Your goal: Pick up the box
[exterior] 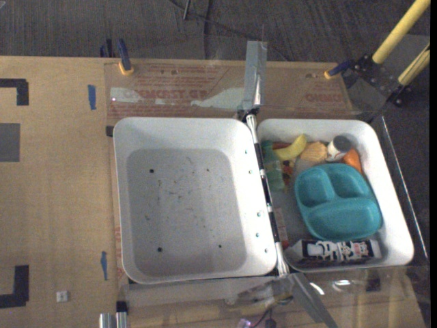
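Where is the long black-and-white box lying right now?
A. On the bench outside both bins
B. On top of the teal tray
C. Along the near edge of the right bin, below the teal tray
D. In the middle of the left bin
C: the box lies flat along the right bin's near wall, just below the teal tray.

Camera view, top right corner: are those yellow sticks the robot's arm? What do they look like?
Probably not: its arm is grey with an orange band. These are two straight, bright yellow bars fixed to a dark metal bracket.

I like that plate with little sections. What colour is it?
The sectioned plate is teal, a blue-green, in the camera view.
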Tool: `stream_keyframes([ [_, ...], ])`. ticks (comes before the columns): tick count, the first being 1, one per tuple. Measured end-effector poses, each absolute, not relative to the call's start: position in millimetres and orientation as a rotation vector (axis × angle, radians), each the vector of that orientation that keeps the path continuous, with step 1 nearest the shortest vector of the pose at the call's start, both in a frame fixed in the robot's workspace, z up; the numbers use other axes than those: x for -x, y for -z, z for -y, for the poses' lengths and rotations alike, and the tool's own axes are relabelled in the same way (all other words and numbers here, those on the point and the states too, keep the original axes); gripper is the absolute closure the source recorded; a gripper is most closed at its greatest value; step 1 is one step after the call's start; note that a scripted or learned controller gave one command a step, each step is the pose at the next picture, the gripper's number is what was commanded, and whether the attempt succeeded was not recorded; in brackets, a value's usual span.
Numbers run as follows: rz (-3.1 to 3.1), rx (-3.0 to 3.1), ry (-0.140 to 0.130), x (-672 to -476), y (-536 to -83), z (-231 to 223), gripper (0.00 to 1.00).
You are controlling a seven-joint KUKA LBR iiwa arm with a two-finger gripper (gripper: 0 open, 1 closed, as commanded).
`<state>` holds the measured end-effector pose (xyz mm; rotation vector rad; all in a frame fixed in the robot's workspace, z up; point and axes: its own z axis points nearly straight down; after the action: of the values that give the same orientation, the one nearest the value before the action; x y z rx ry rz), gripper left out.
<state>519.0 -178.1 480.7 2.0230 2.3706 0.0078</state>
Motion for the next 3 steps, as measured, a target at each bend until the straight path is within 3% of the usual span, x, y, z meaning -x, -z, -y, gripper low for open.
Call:
stream_keyframes([
  [1,-2.367,-2.018,-0.010,-520.1,-492.0,178.4,1.00],
  [2,-2.396,-2.028,0.000,-512.2,-390.1,166.4,1.00],
  [3,-2.171,-2.265,-0.001,-667.5,-436.2,216.4,1.00],
])
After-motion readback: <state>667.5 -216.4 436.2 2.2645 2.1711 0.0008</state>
